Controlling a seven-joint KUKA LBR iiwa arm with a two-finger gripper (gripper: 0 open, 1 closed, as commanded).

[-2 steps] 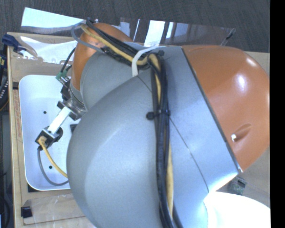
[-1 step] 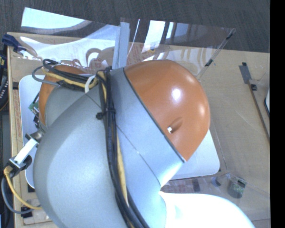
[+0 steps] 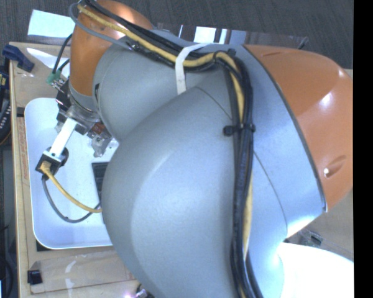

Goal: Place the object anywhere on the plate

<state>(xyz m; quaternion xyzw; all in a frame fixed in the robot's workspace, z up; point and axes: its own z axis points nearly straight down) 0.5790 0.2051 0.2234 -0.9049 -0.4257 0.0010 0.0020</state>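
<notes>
Overhead, the grey arm [image 3: 205,185] covers the white bin [image 3: 34,166]; no legible writing.

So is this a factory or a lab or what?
Probably a robot lab or workshop. A big grey and orange robot arm with cables strapped on reaches over a white bin on a wooden bench.

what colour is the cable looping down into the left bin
Yellow and black, looping over the white bin; the cable shows best in the camera view.
</notes>
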